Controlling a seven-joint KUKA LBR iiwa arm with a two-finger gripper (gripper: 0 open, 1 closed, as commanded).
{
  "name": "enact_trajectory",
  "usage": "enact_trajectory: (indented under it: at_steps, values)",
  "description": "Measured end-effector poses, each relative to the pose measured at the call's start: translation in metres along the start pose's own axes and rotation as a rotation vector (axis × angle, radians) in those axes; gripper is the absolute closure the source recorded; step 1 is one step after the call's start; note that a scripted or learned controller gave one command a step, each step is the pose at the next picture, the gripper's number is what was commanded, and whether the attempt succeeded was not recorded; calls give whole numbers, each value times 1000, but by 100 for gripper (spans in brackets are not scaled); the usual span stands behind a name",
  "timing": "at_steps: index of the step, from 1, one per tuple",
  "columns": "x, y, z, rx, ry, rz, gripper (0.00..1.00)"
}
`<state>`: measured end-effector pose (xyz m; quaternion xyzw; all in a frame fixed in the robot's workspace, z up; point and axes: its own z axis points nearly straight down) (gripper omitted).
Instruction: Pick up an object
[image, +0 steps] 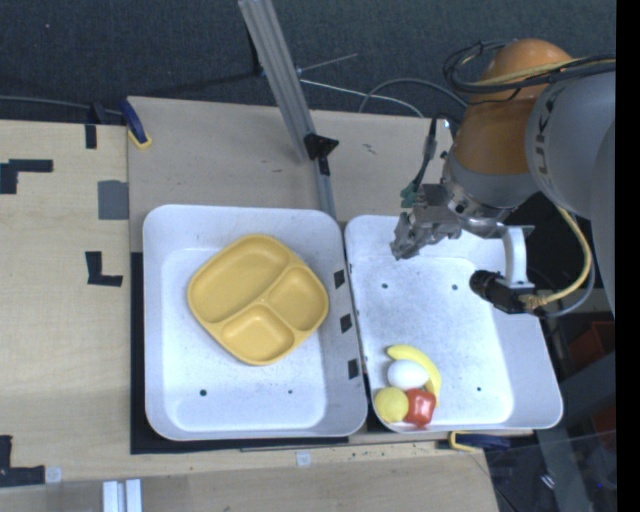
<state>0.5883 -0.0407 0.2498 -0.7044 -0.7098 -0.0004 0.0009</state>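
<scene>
The arm (545, 110) is running off the right edge and partly off the top edge, so its base is not showing. The gripper (408, 243) is appearing small and dark against the right bin's (500, 320) far rim, and the state of its fingers is not readable. In the bin's near corner, a white egg-like object (405, 374) is covering part of the banana (420, 360) behind it. A yellow round piece (391, 404) and a red piece (421, 407) are pressing together, too small to identify.
</scene>
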Motion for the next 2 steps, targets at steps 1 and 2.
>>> enact_trajectory:
  at_steps: [1, 2]
  values:
    - [55, 6, -5, 0, 0, 0, 100]
    - [104, 22, -1, 0, -1, 1, 100]
